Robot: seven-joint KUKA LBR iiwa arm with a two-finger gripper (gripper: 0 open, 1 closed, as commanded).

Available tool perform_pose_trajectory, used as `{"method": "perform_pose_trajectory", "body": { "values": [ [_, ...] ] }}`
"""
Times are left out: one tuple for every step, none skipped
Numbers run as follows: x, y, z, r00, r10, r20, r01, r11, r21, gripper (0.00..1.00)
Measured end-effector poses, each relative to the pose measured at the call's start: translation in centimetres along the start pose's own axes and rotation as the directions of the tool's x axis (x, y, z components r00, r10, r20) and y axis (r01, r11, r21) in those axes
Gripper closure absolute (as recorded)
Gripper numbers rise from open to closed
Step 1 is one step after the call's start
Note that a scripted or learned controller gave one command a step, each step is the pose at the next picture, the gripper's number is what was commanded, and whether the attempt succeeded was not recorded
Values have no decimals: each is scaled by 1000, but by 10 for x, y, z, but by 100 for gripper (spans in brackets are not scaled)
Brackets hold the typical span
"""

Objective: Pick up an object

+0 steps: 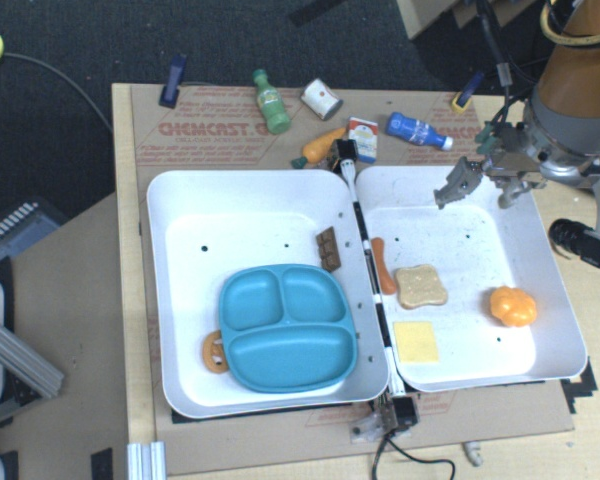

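My gripper (478, 188) hangs over the far part of the right bin (540, 363), fingers spread open with nothing between them. In that bin lie a slice of toast (420, 286), a yellow cheese square (416, 341), an orange fruit (512, 306) and an orange hot dog (383, 265) along the left wall. The toast is nearest, below and left of the gripper. The left bin (180, 228) holds a blue divided plate (285, 326), a brown chocolate piece (328, 249) and a pretzel (214, 352) half hidden under the plate.
Beyond the bins on the board lie a green bottle (272, 102), a white can (321, 98), a blue bottle (418, 131), a small carton (362, 139), a carrot (320, 148) and a blue marker (172, 80). The arm occupies the upper right.
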State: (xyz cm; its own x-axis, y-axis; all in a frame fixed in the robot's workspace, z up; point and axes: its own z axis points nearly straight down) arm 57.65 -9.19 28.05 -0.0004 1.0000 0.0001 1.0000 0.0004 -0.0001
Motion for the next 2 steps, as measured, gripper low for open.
{"method": "perform_pose_trajectory", "body": {
  "values": [
    [-65, -16, 103, 1000, 3, 1, -3, 1000, 2, 0],
    [-122, -42, 124, 1000, 2, 0, -2, 1000, 2, 0]
  ]
}}
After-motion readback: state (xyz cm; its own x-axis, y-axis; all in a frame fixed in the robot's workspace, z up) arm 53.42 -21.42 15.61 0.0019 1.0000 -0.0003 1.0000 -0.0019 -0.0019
